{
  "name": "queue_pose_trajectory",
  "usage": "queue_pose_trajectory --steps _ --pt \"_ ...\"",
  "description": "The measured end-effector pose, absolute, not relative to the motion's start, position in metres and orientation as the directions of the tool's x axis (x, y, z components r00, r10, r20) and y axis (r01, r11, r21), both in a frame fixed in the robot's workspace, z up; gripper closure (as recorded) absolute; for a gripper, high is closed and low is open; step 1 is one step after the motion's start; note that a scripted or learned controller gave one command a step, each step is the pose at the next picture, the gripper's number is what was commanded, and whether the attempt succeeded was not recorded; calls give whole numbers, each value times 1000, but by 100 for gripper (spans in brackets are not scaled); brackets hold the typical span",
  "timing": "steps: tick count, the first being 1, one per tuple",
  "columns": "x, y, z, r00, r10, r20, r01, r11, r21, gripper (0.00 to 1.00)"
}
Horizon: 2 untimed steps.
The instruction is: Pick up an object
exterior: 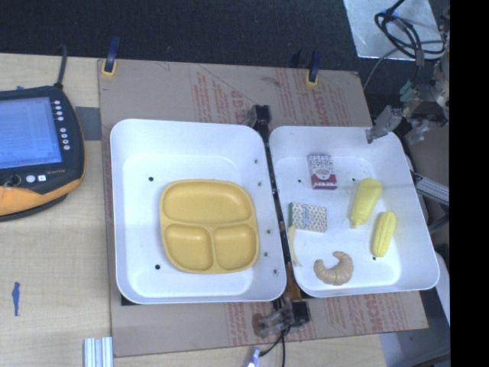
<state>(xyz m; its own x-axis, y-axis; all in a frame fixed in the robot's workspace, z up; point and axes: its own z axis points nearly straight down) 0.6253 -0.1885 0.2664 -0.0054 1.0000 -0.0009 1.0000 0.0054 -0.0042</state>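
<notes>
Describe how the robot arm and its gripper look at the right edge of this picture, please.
Little of the arm is clear. By the right bin's far corner there is a grey metallic gripper with a dull finger tip over the bin's rim. Behind it sits a cluttered grey and whitish wrist assembly. Black cables loop above it. I can read no markings.

grey metallic gripper (380, 131) assembly at right edge, black cables (403, 30) looped above it.
</notes>
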Motion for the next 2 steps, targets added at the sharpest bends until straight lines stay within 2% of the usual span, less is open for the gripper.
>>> queue_pose_trajectory --steps 1,2 --pt "576 -212 209 -5 1000 -2 1000 5 -5 0" --pt "582 -197 135 -7 1000 -1 1000 7 -5 0"
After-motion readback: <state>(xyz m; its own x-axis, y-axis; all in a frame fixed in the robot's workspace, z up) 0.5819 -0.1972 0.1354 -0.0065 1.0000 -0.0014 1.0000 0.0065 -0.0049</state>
